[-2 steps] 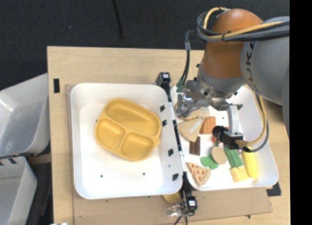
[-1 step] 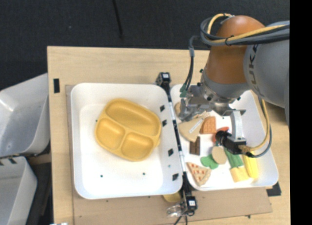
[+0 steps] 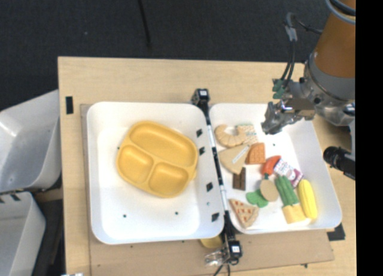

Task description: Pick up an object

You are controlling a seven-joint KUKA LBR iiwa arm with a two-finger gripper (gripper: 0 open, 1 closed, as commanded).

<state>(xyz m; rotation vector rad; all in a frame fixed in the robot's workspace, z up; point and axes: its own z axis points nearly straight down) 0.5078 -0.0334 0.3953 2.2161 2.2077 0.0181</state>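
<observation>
Yellow tray [image 3: 157,158] in left bin [image 3: 102,209]

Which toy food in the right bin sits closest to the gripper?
The pale blue-and-cream piece at the bin's far end, beside the croissant. It lies just left of the gripper; the corn and waffle wedge lie far nearer the camera.

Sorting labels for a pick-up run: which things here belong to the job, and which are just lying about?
Job: claw above the right bin; toy foods there, such as the corn, croissant and waffle wedge.

Lying about: yellow divided plate in the left bin.
</observation>
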